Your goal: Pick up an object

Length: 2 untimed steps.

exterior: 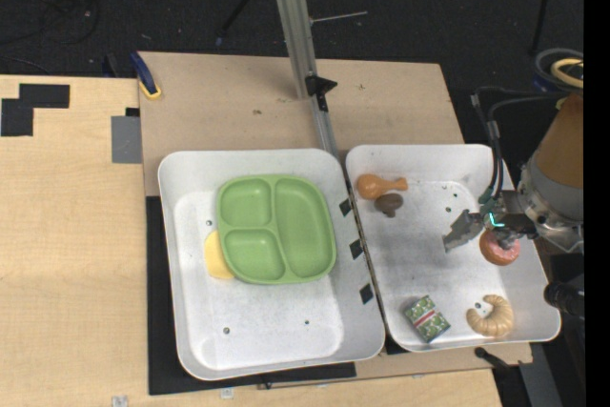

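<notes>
gripper (474,232) low in right bin (419,205), just left of red ball (499,248); fingers' state: cannot tell | grasp unconfirmed; croissant (491,315) and green box (426,318) nearer front rim

A brown counter (381,100) carries two shallow white bins side by side, edges touching at the middle. The left bin (276,338) sits slightly nearer than the right bin (429,243). On the far part of the counter, a metal post (294,24) stands upright, just beyond where the bins meet.
</notes>
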Each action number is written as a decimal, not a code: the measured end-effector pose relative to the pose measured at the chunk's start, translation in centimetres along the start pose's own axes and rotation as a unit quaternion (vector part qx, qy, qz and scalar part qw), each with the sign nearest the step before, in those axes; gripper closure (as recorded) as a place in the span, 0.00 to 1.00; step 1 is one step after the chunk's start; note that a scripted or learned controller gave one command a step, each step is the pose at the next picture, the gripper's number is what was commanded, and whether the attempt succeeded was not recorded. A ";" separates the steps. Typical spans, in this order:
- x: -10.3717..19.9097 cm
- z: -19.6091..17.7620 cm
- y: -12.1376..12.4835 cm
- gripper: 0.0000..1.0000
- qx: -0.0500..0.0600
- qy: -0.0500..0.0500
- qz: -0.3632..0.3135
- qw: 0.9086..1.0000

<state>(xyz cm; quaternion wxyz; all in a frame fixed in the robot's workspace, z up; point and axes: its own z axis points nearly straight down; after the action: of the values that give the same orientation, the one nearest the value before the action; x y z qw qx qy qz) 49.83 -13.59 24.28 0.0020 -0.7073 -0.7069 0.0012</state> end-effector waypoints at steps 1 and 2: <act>0.0 0.0 0.0 0.00 0.000 0.000 0.000 1.000; 0.9 6.1 0.0 0.00 0.002 0.001 0.000 1.000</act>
<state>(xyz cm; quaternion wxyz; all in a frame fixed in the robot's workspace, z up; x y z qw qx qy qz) 49.85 -12.70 18.23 0.0044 -0.7071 -0.7071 0.0024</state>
